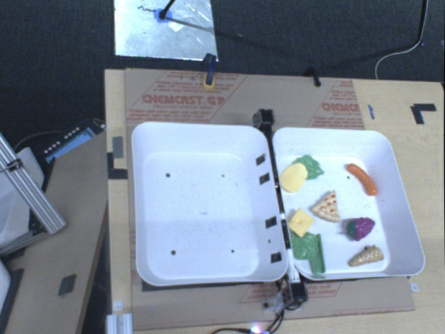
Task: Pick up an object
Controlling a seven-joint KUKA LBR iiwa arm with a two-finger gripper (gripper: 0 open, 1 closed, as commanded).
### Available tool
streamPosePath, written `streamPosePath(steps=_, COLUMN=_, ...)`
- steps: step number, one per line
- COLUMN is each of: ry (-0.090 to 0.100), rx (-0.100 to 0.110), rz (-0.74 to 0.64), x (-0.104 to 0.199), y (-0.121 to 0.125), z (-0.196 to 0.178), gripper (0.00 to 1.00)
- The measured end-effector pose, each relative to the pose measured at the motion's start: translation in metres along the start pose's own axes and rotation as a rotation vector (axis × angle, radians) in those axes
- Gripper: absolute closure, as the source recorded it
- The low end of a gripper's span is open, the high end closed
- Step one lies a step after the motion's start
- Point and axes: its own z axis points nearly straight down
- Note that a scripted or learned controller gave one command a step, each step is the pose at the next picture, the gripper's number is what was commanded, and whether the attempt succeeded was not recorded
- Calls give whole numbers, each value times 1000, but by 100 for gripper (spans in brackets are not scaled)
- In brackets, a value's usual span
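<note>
The right bin [389, 152] holds several toy food pieces. An orange sausage [362, 178] lies near its back right. A round yellow piece [293, 178] rests on a green leaf [311, 165] at the bin's left side. A pizza slice [326, 207] sits in the middle, with a yellow cheese block [301, 223] to its left. Below that lies a green vegetable [310, 251]. A purple grape bunch [360, 227] and a tan cone [366, 257] are at the front right.
The left bin [201, 207] stands beside the right one, joined by a black clipped divider [277, 200]. Both sit on a cardboard sheet [181, 96]. A shiny foil square [165, 19] lies on the dark floor behind. A metal frame [28, 193] stands at far left.
</note>
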Motion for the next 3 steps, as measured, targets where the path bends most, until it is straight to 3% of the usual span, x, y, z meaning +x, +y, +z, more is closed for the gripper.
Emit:
streamPosePath(steps=1, ry=9, rx=19, rz=-6, x=64, y=-12, z=228, gripper=100)
streamPosePath(steps=2, ry=-2, rx=-12, rz=-1, x=33, y=-5, z=74, gripper=100)
streamPosePath(steps=3, ry=7, rx=12, rz=-7, x=80, y=9, z=176, gripper=100)
